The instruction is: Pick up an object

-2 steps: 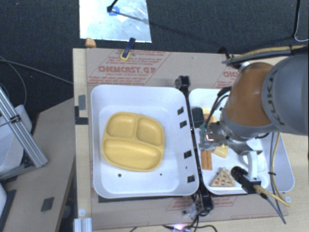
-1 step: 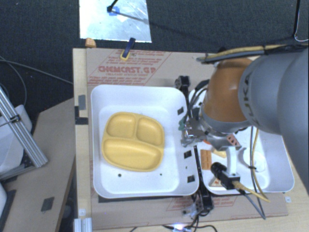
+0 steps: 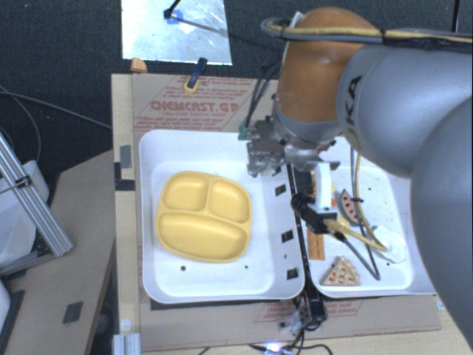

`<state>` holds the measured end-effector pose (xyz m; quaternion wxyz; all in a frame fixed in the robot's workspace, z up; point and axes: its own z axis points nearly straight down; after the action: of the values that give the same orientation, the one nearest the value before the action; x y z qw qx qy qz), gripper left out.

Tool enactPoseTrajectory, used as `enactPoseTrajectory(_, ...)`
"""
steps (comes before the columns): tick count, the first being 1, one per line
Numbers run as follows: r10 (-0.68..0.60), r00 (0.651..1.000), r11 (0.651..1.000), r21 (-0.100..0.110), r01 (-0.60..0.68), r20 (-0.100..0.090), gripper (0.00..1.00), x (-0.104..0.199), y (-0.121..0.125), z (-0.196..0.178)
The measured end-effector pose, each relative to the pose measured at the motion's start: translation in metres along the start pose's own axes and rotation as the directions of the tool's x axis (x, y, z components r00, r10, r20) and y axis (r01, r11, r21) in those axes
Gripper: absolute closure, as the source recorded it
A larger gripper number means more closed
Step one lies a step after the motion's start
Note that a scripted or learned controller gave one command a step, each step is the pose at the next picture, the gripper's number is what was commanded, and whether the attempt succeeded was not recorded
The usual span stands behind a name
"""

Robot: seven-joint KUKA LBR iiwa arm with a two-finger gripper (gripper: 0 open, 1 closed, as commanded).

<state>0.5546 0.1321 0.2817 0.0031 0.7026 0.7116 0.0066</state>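
Camera view puts my gripper [image 3: 264,157] over the left bin's [image 3: 222,291] back right corner; its opening I cannot tell. Nearest pick, the yellow tray [image 3: 203,214], lies front-left, its long axis crosswise.

A yellow divided plate [image 3: 203,215] lies flat in the left bin. A pizza slice toy [image 3: 341,273] and a watermelon slice toy [image 3: 349,207] lie in the right bin.

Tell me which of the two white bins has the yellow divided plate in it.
The left bin holds the yellow divided plate. The right bin holds small food-shaped pieces, including a pizza slice.
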Motion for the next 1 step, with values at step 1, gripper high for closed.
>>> enactPoseTrajectory(1,0.012,1.0,1.0,0.018,-0.012,0.006,1.0,0.0006,0.0156,0.1177)
